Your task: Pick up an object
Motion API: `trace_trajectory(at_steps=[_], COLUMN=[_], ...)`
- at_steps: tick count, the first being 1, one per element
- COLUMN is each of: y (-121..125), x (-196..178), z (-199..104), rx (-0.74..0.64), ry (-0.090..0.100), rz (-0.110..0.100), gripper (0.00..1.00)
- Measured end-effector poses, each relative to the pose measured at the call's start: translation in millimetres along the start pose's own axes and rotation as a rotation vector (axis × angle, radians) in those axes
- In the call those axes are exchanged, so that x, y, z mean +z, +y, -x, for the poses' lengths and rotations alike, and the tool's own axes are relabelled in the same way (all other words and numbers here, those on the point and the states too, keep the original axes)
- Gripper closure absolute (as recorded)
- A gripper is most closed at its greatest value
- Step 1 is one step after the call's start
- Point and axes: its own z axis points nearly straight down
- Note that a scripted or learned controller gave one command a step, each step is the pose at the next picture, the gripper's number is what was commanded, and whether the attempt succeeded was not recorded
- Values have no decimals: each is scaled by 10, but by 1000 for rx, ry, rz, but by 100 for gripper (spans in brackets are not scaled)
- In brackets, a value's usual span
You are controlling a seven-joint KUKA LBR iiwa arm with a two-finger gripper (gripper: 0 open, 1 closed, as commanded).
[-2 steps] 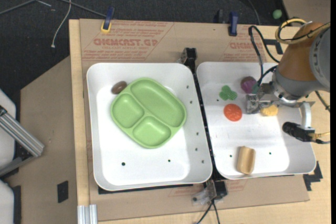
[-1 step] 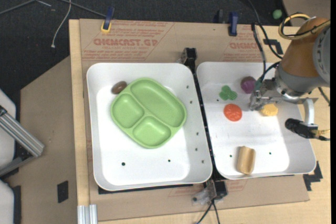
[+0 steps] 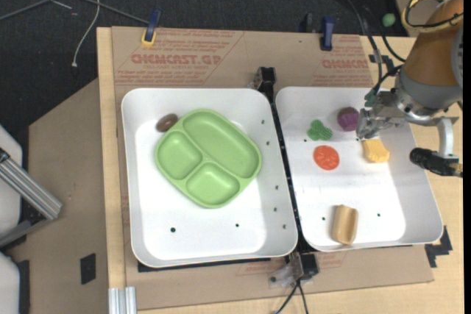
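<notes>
**A:** Which thing looks like the target?

**B:** Probably the small yellow wedge-shaped toy block, in the right-hand white bin. The arm's hand hangs just above and to the left of that block — near it, though contact can't be made out. Whether the hand is released or clenched can't be told either; nothing shows in its grip.

**A:** What else lies around the block?

**B:** A purple rounded toy sits just up and left of it, close by the hand. A green clover-shaped toy and a flat red round toy lie farther left. A tan cylinder, like a cork or bread roll, lies well below.

**A:** How would the block handle?

**B:** By its look, light and stiff — likely plastic or foam, smooth enough to slip. Its sloped faces could squirt it out of a pinch, so the two flatter opposite sides seem the best hold, low on the body. The purple toy nearby could get nudged.
</notes>
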Motion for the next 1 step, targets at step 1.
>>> trace_trajectory(at_steps=[1], y=[-3], x=[-461], z=[61], rx=[1], ry=[0], rz=[0], gripper=[100])
